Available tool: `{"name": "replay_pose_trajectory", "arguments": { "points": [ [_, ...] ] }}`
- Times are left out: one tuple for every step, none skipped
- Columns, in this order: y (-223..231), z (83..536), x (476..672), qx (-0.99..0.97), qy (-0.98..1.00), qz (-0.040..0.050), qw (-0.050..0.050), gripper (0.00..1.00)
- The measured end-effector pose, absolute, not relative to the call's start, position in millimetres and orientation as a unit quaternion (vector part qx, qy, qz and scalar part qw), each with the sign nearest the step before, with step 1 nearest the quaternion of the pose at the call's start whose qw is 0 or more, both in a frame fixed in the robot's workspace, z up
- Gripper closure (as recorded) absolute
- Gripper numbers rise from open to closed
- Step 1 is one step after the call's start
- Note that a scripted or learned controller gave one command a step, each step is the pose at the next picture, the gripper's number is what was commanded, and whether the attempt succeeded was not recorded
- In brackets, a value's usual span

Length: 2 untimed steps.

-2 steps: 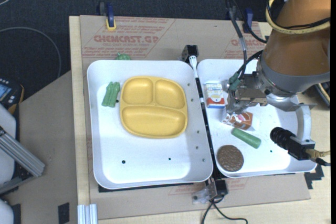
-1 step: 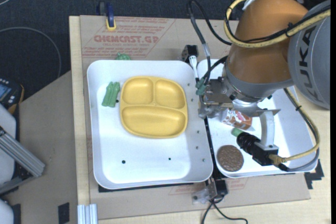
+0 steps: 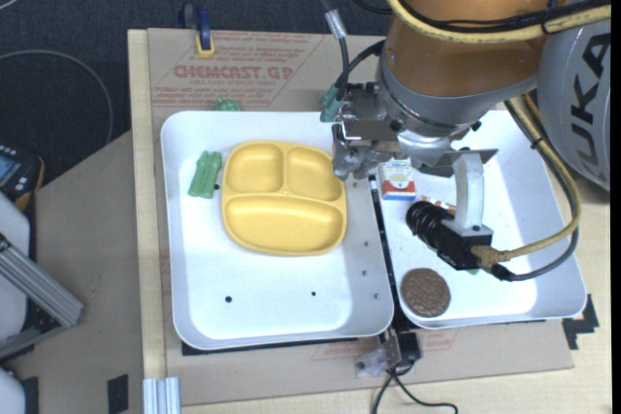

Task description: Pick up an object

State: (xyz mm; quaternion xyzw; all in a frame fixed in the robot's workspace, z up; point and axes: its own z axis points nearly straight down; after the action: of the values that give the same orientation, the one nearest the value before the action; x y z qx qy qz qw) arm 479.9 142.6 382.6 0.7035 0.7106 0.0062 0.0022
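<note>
One glossy yellow three-compartment plate (image 3: 284, 197) lies beside a ridged green piece (image 3: 205, 175).

Bench (image 3: 262, 63), brown board top, printed lettering along far edge. Bearing two shallow white bins side by side: left bin (image 3: 194, 296), right bin (image 3: 543, 296). Blue-yellow clamp (image 3: 203, 29), apparently, at far-left corner.

The surface (image 3: 281, 63) is seen as a brown board with red printed letters along its far part. All around the surface a dark carpet floor (image 3: 87, 5) is spread. On the floor to the left of the surface, thin pale cables (image 3: 97, 73) are laid in loops. At the far edge of the surface a small blue and yellow clamp (image 3: 202, 26) is fixed. Soft, even light is given.
</note>
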Motion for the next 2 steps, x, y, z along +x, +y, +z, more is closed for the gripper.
{"name": "replay_pose_trajectory", "arguments": {
  "points": [
    [217,327,477.1,0.704,0.710,-0.0030,-0.003,1.00],
    [213,340,479.0,0.706,0.708,0.0000,0.000,1.00]
  ]
}}
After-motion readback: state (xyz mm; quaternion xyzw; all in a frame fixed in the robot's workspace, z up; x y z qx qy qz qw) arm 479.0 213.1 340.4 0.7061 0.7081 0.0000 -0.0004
